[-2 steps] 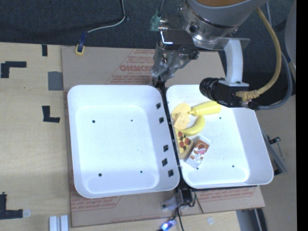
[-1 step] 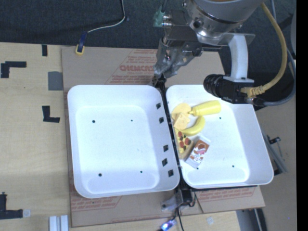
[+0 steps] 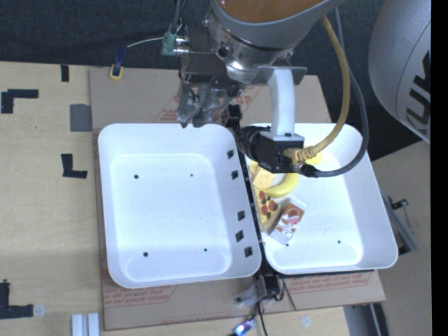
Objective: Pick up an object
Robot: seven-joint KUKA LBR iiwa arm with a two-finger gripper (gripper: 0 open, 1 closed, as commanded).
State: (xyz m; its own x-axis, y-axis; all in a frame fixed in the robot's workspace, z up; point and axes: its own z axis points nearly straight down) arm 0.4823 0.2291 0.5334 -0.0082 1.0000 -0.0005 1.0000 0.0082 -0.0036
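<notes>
Two bins [image 3: 112,187], end effector [image 3: 203,112] over left, grip unclear, yellow object [image 3: 274,183] apart in right

Two white bins: left bin [image 3: 168,215], right bin [image 3: 339,219]. One yellow banana [image 3: 274,183], one red-spotted yellow piece [image 3: 266,205], one white packet with red print [image 3: 288,221].

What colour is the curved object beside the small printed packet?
Yellow. The curved banana-like object shows best in the camera view.

yellow thing [image 3: 271,181] half tucked under the arm [image 3: 280,19] | packet [image 3: 288,221] print too tiny to read | gripper [image 3: 198,110] kinda blurry
</notes>
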